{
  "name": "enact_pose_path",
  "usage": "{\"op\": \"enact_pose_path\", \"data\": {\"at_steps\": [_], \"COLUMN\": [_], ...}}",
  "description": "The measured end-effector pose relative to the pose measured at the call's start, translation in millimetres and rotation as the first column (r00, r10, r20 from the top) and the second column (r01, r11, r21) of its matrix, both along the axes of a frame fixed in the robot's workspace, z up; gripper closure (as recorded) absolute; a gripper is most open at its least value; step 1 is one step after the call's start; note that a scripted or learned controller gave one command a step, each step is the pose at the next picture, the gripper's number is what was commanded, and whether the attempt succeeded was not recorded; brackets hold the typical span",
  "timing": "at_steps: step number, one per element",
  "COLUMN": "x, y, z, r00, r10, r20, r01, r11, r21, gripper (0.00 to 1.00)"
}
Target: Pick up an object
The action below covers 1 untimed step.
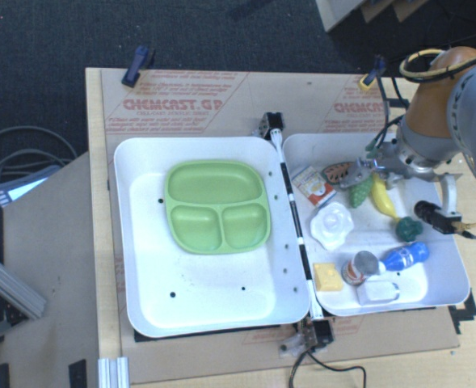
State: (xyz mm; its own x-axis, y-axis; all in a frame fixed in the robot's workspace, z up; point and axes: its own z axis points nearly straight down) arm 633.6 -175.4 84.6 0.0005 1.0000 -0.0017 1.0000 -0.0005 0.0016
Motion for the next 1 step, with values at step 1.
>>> {"op": "enact_pose_path", "data": {"at_steps": [1], "x": [1.8], "y": [0.1], "z": [12.2], "r00": [1.000], "r10": [0.002], "r20": [0.006], "r01": [-0.002], "r11": [1.000], "r21": [-0.003], "gripper": [1.00]}}
